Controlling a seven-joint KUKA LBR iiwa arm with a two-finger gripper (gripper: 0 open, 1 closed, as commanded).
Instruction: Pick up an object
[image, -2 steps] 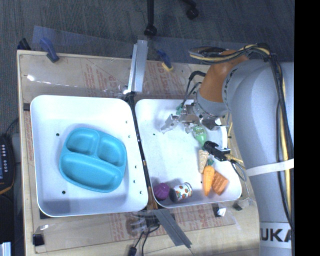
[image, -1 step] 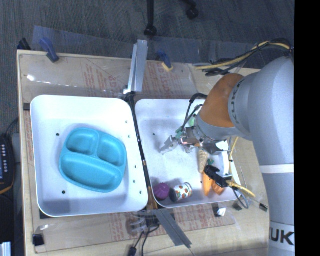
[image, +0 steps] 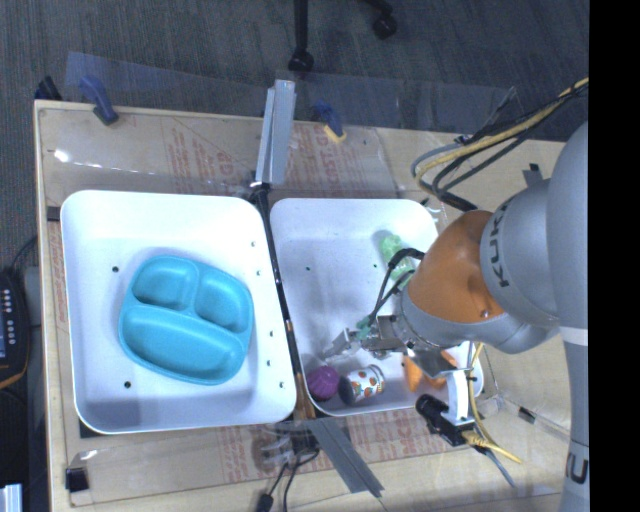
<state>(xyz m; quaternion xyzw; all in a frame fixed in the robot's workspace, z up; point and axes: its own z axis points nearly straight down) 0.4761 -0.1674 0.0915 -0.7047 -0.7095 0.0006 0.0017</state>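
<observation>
My gripper (image: 345, 342) reaches into the right bin (image: 325, 260) from the right and hangs low over its near part. Its tips point left, just above the purple ball (image: 322, 380) and the small patterned can (image: 362, 384), which lie side by side at the bin's near edge. Nothing shows between the tips. An orange thing (image: 415, 372) lies partly under my wrist. A green object (image: 389, 245) peeks out at the right bin's far right, half hidden by the arm.
The left bin (image: 90, 300) holds a blue divided plate (image: 187, 317). A metal divider bar (image: 274, 130) stands between the bins at the far side. Cables (image: 470, 150) loop over the bench at the far right.
</observation>
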